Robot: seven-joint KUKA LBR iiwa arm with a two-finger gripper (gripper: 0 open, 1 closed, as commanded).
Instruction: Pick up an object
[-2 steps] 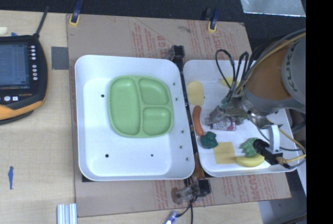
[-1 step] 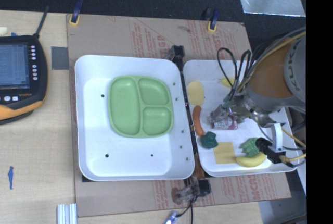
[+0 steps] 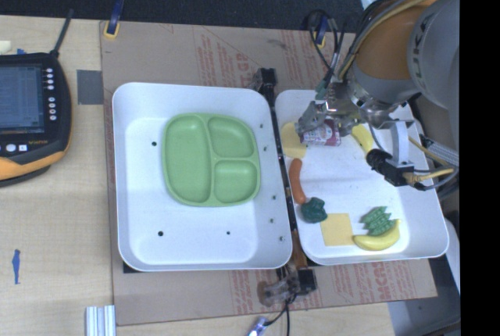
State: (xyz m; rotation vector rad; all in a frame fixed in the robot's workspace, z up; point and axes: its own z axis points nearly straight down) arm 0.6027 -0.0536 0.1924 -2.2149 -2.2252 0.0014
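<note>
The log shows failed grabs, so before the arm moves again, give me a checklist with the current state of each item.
1. Claw over the right bin, at its far left corner: ok.
2. Something under the claw to grab: ok, a pale red-marked item lies just below it.
3. That item actually gripped: cannot tell.
4. Neighbours clear of the claw: not ok, a yellow slice lies close beside it.
5. Other pickable things apart from the claw: ok, the sausage, green broccoli piece, cheese square and banana lie nearer the camera.
6. Green divided plate lying flat in the left bin: ok.
</note>
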